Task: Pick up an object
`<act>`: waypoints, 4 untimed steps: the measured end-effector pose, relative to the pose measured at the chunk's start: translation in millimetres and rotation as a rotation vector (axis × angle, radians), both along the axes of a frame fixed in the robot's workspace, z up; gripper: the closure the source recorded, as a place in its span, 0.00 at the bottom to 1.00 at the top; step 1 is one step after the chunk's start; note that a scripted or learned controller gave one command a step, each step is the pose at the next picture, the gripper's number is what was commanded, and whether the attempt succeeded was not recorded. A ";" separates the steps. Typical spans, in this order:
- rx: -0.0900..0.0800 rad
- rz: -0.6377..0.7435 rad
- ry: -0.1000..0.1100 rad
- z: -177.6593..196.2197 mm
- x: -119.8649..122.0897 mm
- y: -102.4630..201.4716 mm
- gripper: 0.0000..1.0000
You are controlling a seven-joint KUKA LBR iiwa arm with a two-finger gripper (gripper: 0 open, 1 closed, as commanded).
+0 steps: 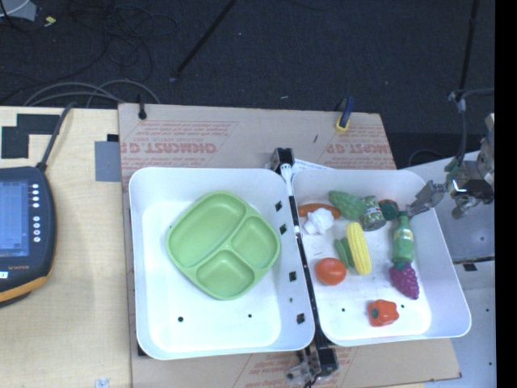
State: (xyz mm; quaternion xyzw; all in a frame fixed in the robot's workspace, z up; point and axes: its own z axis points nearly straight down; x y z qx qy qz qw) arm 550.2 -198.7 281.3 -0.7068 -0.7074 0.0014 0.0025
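Note:
The right bin [452,314] holds several toy foods: a yellow corn cob [358,247], a red tomato [329,271], a red pepper [383,312], purple grapes [405,280], a green bottle [402,241], a small can [371,214], a leafy green vegetable [346,203] and a white piece [317,223] beside an orange one [311,210]. My gripper [444,198] hangs over the bin's upper right rim, just right of the bottle's top. It looks open, with nothing between its fingers.
In the left bin [153,314] lies a light green divided plate [224,244]. A black divider strip [297,249] runs between the bins. A teach pendant [20,225] rests on the wooden bench at far left. Cardboard lies under both bins.

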 end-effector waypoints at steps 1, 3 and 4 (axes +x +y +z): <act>0.004 0.000 0.009 -129.8 41.6 23.5 0.00; -0.004 -0.001 0.004 -185.0 92.9 62.4 1.00; 0.002 0.009 -0.013 -61.4 96.8 161.9 1.00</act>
